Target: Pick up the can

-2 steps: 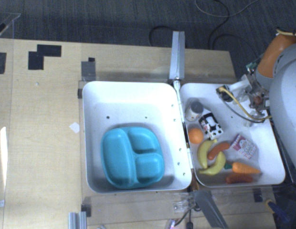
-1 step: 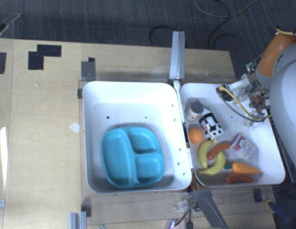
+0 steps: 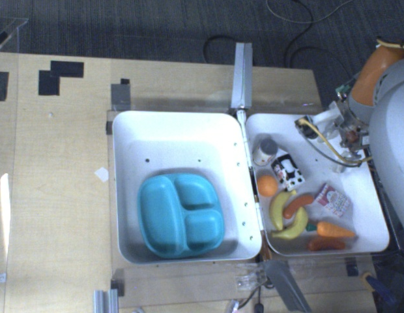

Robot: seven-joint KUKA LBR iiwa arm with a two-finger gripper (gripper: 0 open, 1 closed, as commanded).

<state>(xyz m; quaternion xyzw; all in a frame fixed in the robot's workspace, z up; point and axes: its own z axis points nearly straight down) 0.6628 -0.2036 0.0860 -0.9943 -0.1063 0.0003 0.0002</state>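
Camera view: the can (image 3: 264,151) stands at the left wall of the right bin (image 3: 375,194), near its back corner, just behind a black-and-white box (image 3: 287,172) and an orange (image 3: 268,186). My gripper (image 3: 348,134) hangs over the bin's right rim, well apart from it; I can't tell its state. Approach step, I judge — next I must cross left and descend over the can, clear of the box.

Your arm (image 3: 392,103) comes in from the right edge of the desk, its grey body bulking along that side with the orange band (image 3: 375,67) showing above the wrist. The gripper (image 3: 348,132) hangs over the far right corner of the right bin (image 3: 378,204), cables looping from it.
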